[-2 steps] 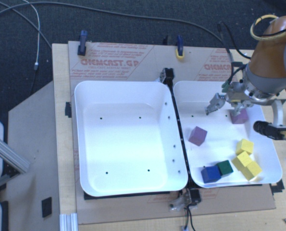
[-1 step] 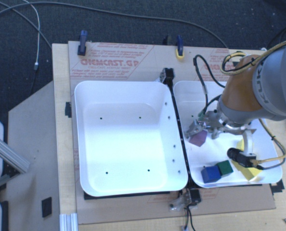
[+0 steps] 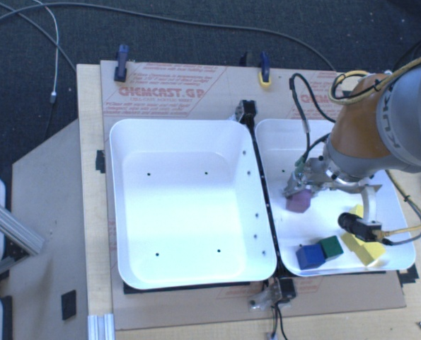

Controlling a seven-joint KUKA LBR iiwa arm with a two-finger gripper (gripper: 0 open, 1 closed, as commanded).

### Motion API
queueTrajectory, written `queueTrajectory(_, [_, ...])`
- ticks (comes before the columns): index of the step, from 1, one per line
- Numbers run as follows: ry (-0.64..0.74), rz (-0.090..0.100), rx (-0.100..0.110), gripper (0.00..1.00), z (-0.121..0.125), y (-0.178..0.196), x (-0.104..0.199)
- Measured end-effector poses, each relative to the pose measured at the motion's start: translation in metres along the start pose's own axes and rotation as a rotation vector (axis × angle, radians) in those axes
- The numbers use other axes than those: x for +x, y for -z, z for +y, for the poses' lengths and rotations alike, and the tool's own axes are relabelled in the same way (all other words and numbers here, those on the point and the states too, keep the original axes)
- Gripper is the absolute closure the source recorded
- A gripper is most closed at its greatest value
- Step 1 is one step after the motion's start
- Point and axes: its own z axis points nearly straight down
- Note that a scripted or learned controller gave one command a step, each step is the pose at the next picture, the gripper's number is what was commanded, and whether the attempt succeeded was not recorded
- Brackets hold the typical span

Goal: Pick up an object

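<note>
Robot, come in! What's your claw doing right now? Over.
Gripper low in right bin, right at purple thing; grasp unclear. Blue block, green block, yellow piece lie nearer. Nothing blocking.

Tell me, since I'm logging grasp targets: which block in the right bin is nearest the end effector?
The purple block, right at the end effector. The blue block, green block and yellow block sit farther off, toward the bin's front edge.

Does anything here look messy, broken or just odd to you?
Nothing looks broken or spilled. The left bin and right bin sit side by side. In the right one, the blue block, green block and yellow block bunch near the front edge, and the claw sits right above a purple thing.
</note>
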Motion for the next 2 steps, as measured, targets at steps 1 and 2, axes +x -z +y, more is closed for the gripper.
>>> queueTrajectory(1, [0.005,0.001,-0.006,1.00,0.051,0.093,0.054])
queueTrajectory(2, [0.006,0.002,0.004,1.00,0.057,0.088,0.118])
